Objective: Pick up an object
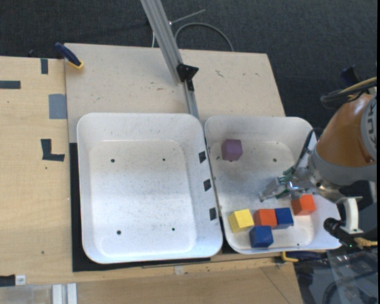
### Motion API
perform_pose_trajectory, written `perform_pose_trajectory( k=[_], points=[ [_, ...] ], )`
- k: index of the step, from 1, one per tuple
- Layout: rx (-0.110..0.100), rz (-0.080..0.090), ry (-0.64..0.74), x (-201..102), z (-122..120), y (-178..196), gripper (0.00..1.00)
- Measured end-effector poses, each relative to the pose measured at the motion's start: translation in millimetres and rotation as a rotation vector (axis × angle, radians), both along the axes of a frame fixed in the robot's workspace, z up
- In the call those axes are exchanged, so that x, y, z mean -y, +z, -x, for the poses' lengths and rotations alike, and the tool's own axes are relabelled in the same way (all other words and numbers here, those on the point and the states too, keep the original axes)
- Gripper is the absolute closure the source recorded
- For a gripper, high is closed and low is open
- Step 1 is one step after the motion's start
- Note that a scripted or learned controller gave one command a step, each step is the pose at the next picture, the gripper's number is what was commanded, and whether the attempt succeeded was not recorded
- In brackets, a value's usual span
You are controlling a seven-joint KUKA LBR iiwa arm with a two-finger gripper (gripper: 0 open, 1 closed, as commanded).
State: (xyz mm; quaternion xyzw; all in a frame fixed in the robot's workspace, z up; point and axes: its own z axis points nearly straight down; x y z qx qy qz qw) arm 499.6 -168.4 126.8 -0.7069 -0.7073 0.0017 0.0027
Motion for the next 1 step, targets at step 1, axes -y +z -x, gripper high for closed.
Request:
perform_pose_trajectory(
  k=[1],
  points=[
    [0.002,0.002,0.0,-0.7,0.9,-37.0,0.0]
  ],
)
